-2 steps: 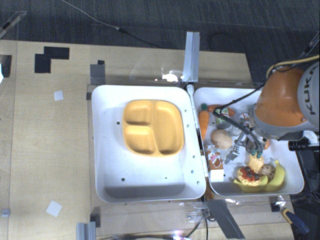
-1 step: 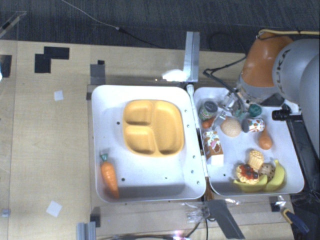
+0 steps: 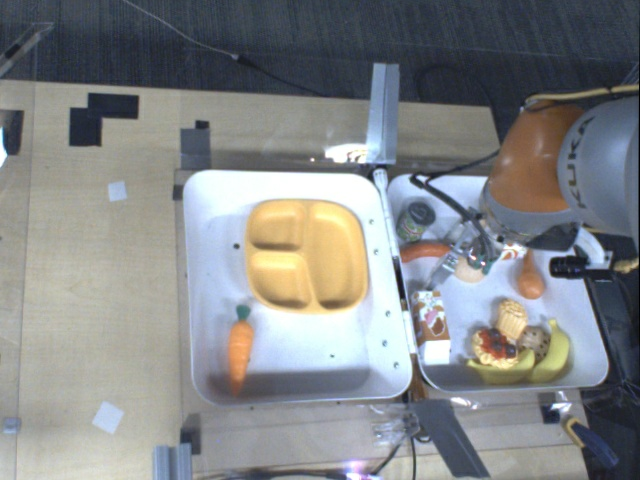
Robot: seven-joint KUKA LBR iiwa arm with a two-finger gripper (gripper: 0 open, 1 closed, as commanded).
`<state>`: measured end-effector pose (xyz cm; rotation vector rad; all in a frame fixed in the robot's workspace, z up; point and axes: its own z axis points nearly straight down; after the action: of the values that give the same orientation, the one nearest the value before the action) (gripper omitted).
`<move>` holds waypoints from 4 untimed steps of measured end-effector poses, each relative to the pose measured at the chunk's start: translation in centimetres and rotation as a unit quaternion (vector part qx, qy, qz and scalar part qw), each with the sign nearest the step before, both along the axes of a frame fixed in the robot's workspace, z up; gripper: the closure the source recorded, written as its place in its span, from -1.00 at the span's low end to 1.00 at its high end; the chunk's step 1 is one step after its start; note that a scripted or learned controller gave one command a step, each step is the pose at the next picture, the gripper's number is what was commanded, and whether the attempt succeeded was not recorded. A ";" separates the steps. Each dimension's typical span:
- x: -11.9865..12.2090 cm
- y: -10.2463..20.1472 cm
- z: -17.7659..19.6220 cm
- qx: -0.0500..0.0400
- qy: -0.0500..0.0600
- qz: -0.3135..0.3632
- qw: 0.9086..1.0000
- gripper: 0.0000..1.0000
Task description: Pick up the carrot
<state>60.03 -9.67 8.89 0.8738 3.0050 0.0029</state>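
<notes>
The carrot (image 3: 240, 349), orange with a small green top, lies in the left bin (image 3: 215, 268) near its front left corner, just below the yellow plate. It rests on the bin floor with its tip pointing toward the front wall. My gripper (image 3: 468, 256) hangs over the right bin (image 3: 590, 368), at its upper middle, far to the right of the carrot. It is close to a red sausage (image 3: 424, 251) and nothing is visibly held.
A yellow divided plate (image 3: 305, 253) fills the middle of the left bin. The right bin holds a small can (image 3: 415, 218), an orange egg-shaped piece (image 3: 530, 284), a snack packet (image 3: 431, 318), corn (image 3: 511, 317) and a banana (image 3: 553, 358). A metal post (image 3: 383, 113) stands behind the bins.
</notes>
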 end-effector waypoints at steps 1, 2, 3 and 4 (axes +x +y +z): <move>-5.3 -2.4 0.1 0.001 -0.002 -0.071 0.997 -1.00; -7.1 0.1 0.1 0.001 -0.003 -0.094 0.996 -1.00; -9.8 0.7 0.2 0.001 -0.005 -0.123 0.992 -1.00; -9.8 0.7 0.2 0.001 -0.005 -0.123 0.992 -1.00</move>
<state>50.20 -9.02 9.04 1.2328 2.8663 0.0086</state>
